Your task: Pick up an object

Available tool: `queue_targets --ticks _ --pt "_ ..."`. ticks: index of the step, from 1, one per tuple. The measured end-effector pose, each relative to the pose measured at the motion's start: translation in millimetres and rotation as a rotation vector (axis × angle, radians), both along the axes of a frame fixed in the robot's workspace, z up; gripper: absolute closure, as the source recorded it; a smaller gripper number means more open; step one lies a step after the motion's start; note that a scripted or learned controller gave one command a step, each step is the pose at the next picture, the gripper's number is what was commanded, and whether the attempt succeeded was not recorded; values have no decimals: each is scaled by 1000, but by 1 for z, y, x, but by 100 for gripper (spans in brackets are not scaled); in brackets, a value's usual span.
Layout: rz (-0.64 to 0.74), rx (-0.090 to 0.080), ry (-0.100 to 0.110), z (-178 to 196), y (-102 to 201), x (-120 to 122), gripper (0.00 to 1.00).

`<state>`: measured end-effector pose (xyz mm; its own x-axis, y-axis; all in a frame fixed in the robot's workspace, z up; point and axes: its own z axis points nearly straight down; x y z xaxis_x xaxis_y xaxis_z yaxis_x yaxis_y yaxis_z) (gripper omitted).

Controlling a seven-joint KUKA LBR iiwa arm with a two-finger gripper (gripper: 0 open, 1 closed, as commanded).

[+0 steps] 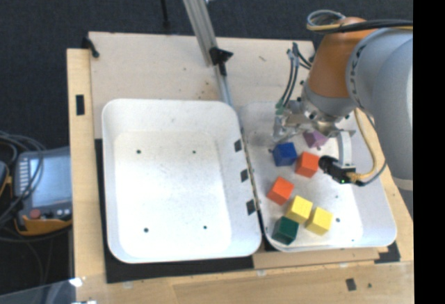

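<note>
From above, the gripper (304,130) hangs low over the right bin (372,226), just above the blue cube (284,154) and beside a purple block (316,138). Whether it grips anything, I cannot tell. 2 orange cubes (306,164), 2 yellow (301,209) and 1 green (285,229) lie nearby.

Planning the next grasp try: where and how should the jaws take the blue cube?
Probably from straight above, closing on the blue cube's two free side faces. It lies flat in the right bin, apart from the orange cube beside it, so its sides look reachable.
</note>
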<state>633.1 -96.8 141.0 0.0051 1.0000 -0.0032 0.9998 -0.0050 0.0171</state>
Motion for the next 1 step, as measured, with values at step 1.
queue_targets --ticks 1 --pt "7 3 11 53 6 -5 100"
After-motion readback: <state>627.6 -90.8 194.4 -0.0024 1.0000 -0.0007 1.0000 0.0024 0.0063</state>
